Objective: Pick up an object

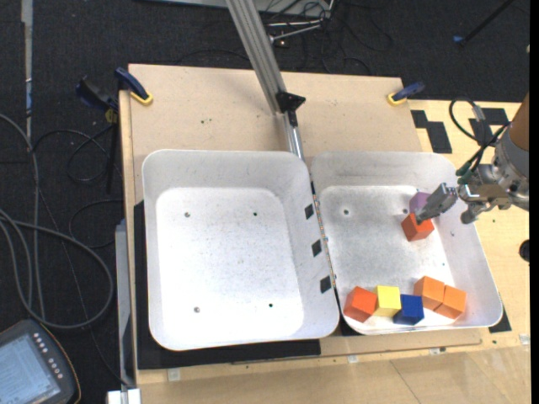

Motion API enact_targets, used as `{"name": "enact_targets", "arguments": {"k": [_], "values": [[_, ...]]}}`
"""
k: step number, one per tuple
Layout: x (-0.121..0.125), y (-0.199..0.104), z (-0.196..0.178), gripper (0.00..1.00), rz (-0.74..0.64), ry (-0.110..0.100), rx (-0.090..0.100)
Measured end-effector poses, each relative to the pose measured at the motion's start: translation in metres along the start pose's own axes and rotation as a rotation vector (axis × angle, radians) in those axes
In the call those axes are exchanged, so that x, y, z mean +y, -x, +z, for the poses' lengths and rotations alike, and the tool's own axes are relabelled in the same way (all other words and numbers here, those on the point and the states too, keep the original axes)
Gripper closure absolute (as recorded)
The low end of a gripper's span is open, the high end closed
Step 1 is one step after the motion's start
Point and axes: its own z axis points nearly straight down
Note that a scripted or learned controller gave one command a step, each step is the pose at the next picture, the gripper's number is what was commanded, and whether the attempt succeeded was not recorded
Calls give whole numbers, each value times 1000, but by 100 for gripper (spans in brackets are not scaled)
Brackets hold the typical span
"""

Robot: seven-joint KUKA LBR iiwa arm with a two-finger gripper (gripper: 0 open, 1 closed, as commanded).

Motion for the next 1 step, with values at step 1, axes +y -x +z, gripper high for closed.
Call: {"name": "enact_targets", "arguments": {"k": [1], "values": [[1,0,-2,0,1,5,-1]]}}
